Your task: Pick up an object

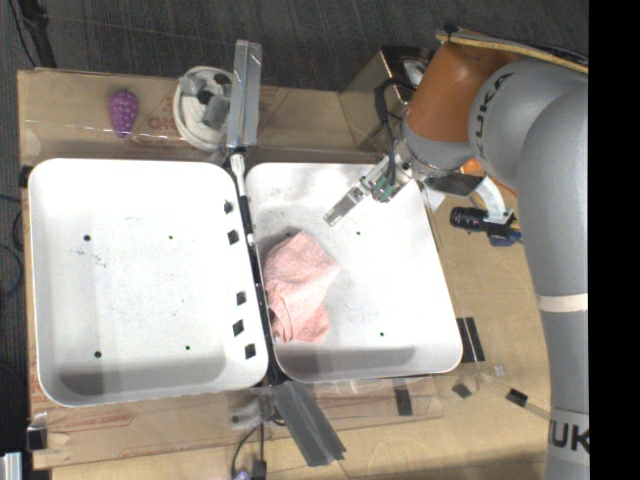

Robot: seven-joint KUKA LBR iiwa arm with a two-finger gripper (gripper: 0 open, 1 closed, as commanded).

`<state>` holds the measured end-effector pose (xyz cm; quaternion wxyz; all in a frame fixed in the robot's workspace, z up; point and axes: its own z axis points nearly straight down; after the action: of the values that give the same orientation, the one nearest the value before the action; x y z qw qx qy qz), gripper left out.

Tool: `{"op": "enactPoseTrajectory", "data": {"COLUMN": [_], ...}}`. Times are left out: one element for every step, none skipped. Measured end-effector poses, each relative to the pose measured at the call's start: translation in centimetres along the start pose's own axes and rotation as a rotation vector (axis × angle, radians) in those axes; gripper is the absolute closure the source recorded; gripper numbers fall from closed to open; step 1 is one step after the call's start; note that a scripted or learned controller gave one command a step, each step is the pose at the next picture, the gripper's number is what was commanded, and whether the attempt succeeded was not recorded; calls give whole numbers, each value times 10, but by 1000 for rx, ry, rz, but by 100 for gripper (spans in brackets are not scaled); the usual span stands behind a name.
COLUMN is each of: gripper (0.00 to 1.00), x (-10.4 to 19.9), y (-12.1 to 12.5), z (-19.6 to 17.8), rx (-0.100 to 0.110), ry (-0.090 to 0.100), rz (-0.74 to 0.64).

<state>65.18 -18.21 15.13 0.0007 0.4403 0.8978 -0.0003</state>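
here we see a crumpled pink cloth (pixel 297 286) in the right bin (pixel 420 268), against the divider; the end effector (pixel 340 209) hangs above it, grip state we cannot tell. a purple toy (pixel 123 111) sits on the desk (pixel 300 113) behind the left bin (pixel 60 268).

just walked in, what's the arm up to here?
The KUKA arm reaches in from the right, with its claw hanging over the right bin. A crumpled pink cloth lies in that bin against the divider, below and left of the claw, and nothing is between the fingers. The left bin sits alongside.
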Motion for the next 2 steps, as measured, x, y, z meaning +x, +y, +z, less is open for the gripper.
{"op": "enactPoseTrajectory", "data": {"gripper": [0, 0], "x": [45, 93], "y": [-8, 8], "z": [45, 59], "rx": [2, 1], "ry": [3, 2], "rz": [-86, -62]}}
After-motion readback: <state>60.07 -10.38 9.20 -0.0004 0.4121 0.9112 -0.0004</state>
